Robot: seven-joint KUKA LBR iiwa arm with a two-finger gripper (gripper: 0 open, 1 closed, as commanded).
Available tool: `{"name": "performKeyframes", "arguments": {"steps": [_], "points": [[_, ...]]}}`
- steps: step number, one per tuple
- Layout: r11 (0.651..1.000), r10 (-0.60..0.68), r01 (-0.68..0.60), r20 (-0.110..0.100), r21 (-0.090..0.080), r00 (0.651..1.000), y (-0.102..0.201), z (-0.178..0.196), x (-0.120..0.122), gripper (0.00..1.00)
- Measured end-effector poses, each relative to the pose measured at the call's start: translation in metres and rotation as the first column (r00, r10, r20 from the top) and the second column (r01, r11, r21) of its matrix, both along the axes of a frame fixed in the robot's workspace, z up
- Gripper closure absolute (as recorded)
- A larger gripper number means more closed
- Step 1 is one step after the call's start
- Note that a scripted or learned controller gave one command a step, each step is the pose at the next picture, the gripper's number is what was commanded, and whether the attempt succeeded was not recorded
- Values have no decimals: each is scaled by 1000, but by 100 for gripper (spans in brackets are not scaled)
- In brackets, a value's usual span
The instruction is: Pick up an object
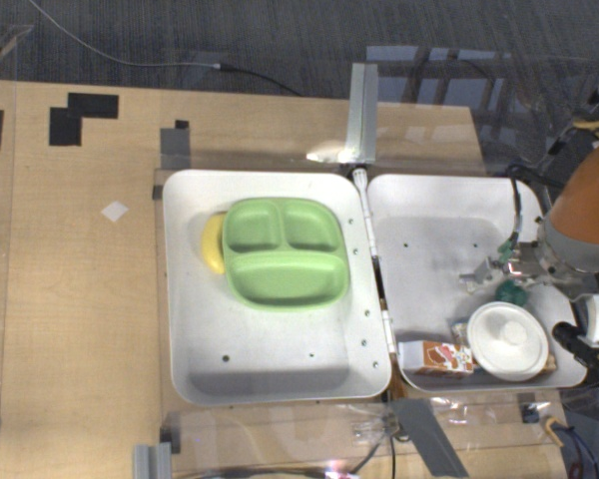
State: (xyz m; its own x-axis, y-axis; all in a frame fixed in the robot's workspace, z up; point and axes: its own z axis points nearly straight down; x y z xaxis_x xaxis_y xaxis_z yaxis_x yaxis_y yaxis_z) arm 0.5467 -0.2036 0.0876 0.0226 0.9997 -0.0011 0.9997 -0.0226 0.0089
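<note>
Reaching in from three o'clock, the arm (584, 213) has its gripper (504, 267) low inside the right bin (429, 238), so you are at the approach stage of a pick with nothing lifted yet. Whether the jaws are released or clenched you cannot tell from this slant; the metal parts at the wrist blur together.

Just at six o'clock of the gripper sits a small teal object (512, 292), partly hidden and touching or nearly touching the hardware. It looks like the likeliest target, though that is a judgement. Below it, at the bin's five o'clock corner, rests a white round bowl (507, 339). Beside the bowl, toward nine o'clock along the front wall, lies a brown snack packet (441, 357). The upper half of this bin is bare.

Your next move calls for settling the jaws squarely over the teal piece and closing without nudging the bowl, which crowds it closely.

Over at nine o'clock, the left bin (190, 297) holds a green divided plate (283, 252) in its upper middle, with a yellow item (212, 244) peeking from under the plate's nine o'clock edge. Both bins sit on the wooden worktop (70, 297).
</note>
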Motion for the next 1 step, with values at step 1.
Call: {"name": "performKeyframes", "arguments": {"steps": [1], "points": [[999, 54, -54, 0, -2, 999, 3, 0, -12, 0]]}}
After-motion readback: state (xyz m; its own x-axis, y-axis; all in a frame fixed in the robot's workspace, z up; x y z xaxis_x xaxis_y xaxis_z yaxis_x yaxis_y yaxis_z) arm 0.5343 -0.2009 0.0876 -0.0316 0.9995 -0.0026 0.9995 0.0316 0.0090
